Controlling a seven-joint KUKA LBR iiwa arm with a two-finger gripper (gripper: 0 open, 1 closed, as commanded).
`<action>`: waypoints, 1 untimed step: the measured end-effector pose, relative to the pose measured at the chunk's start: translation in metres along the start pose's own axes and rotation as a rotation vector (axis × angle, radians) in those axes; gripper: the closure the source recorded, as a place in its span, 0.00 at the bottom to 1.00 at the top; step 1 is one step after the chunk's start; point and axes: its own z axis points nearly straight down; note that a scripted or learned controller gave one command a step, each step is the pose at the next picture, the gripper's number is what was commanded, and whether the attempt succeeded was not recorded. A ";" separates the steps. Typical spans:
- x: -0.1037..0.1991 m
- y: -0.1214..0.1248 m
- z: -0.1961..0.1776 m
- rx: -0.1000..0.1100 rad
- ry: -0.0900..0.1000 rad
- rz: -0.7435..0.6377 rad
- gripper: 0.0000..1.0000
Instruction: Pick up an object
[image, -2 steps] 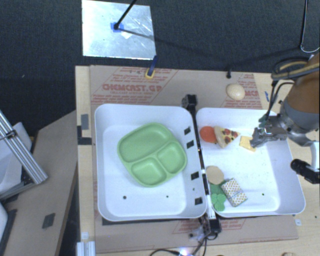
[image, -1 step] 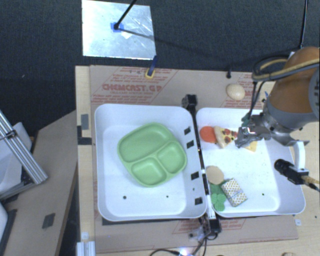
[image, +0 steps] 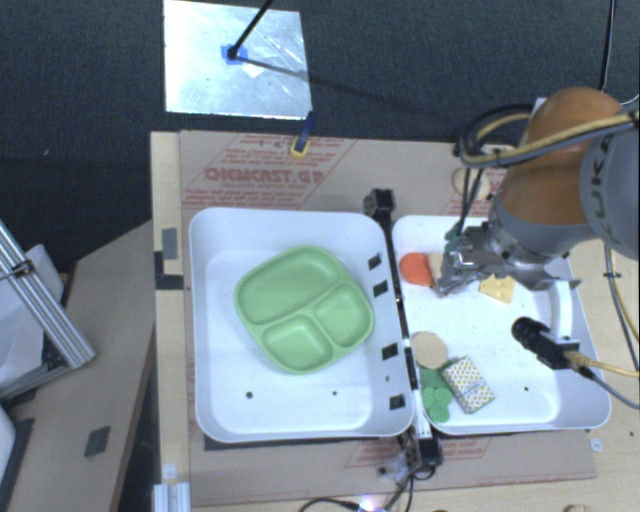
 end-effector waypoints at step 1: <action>0.047 0.003 0.003 0.001 0.000 0.001 1.00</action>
